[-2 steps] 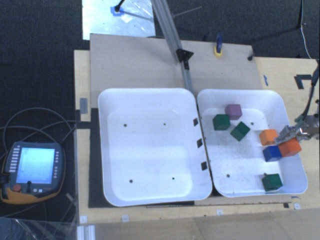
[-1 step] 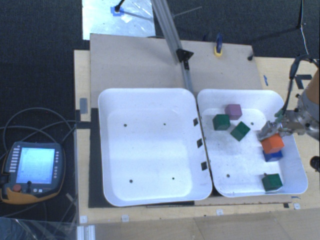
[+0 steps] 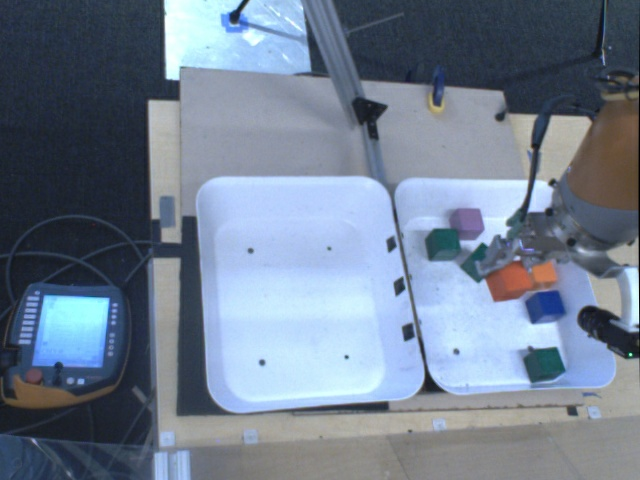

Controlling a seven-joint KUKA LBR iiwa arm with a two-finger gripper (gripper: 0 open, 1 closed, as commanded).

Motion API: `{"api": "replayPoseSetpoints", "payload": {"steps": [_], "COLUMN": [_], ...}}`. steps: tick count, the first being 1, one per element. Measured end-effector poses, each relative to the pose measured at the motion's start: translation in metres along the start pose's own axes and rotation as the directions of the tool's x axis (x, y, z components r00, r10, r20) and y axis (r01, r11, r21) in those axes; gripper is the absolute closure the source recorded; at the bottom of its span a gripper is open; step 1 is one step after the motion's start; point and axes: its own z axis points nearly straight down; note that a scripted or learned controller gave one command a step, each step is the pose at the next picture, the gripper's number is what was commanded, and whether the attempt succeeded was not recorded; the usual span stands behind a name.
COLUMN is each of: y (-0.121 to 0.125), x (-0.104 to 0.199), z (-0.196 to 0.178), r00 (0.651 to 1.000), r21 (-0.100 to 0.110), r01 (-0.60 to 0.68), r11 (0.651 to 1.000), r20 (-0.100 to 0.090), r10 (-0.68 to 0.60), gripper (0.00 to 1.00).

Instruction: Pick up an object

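**Gripper low over the block cluster in the right bin**

We see the gripper (image 3: 507, 255) down in the right bin (image 3: 440, 368), its metal parts over a tight cluster of blocks. We cannot tell how the pincer stands; the wrist hides it, and we see no block clearly held. Under and just left of it lies a dark green piece (image 3: 474, 262), tilted. Touching that from below-right is the orange block (image 3: 510, 282), the largest here, partly covered by the gripper. A smaller orange piece (image 3: 545, 274) sits just beside it on the right. The blue cube (image 3: 545, 306) lies just below, close to the orange block.

Outward: a green cube (image 3: 442, 243) sits left of the gripper, apart from the cluster, near the bin's left wall. The purple cube (image 3: 467, 221) is just above and right of it, near the back wall. Another green cube (image 3: 544, 364) stands alone near the front right corner, close to the rim.

Open floor in this bin: the front left part, between the green cube and the front rim.

The left bin (image 3: 215, 268) adjoins the right one along the middle edge. The arm (image 3: 605, 168), orange band visible, enters from the right over the bin's right rim. A teach pendant (image 3: 65, 343) lies far left, off the bench.
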Motion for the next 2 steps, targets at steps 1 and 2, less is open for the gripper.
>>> {"api": "replayPoseSetpoints", "payload": {"steps": [1,2], "y": [0.002,0.011], "x": [0.056,0.111], "z": [0.013,0.006], "r00": [1.0,1.0], "r21": [0.002,0.001], "r01": [-0.001,0.0], "r11": [1.0,1.0], "r20": [0.0,0.0], "r10": [0.001,0.0], "gripper": [1.0,1.0]}}
